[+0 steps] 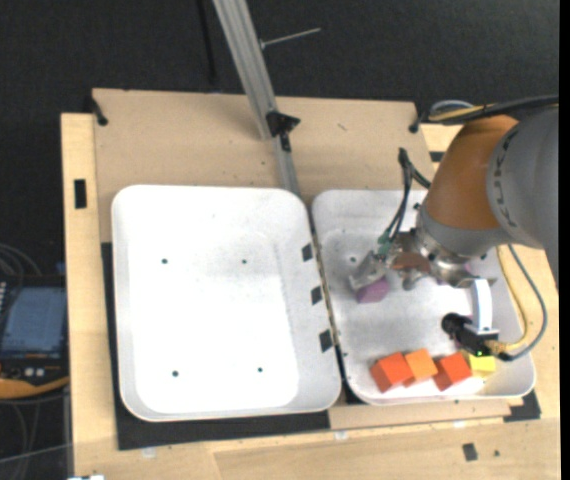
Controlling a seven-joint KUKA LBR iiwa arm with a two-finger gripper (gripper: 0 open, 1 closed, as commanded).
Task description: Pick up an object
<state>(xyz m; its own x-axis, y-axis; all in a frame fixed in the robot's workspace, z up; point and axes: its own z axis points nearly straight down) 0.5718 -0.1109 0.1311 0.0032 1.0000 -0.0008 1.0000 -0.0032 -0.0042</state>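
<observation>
matt white bins (pixel 205 208), wooden bench (pixel 185 138)

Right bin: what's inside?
Right bin holds a purple block beside the claw, plus orange blocks and a yellow piece along its near wall. The arm covers the far-right part.

purple block (pixel 371 290): small, lies in the right bin's middle-left, near the left wall
orange blocks (pixel 394 370): two, side by side at the near wall
red block (pixel 452 370): right of the orange pair
yellow block (pixel 483 364): touches the red one
</observation>
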